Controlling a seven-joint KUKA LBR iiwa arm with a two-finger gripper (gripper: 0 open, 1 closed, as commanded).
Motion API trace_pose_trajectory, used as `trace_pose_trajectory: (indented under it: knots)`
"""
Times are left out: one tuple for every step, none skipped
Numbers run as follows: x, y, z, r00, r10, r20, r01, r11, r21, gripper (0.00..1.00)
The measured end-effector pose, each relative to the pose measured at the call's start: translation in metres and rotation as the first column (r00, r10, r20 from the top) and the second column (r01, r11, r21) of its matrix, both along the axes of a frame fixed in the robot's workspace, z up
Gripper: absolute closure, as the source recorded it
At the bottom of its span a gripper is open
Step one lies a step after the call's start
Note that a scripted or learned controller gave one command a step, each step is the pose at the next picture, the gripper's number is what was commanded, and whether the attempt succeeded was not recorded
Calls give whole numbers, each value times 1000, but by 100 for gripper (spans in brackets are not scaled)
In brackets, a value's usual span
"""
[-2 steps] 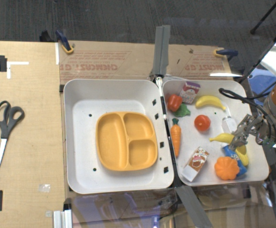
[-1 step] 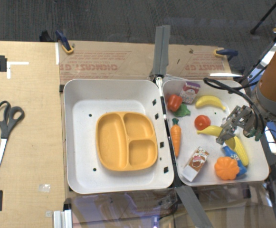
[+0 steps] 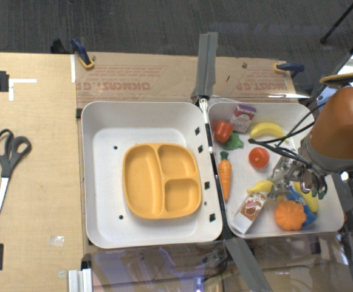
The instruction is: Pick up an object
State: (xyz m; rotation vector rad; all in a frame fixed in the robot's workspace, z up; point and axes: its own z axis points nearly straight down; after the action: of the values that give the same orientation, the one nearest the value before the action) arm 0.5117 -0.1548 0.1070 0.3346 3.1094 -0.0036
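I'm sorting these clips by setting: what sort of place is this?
Probably a robotics lab bench for grasping trials: two white bins clamped to cardboard, toy food like a carrot, and a robot arm.

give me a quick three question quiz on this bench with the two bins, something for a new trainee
1. True or false: the yellow divided plate lies in the right bin.
2. Which thing lies nearest the divider between the bins? A) tomato B) carrot C) small pumpkin
3. What lies on the wooden bench left of the bins?

Key
1. False; it lies in the left bin.
2. B.
3. Scissors.
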Motion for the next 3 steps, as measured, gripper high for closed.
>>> trace_pose_trajectory:
  knots:
    - [-25,17,-5,989,-144,16,144,990,0,100]
    - [-31,58,-12,993,-116,-1,116,993,-3,100]
    - [5,98,157,999,-50,-10,50,999,4,100]
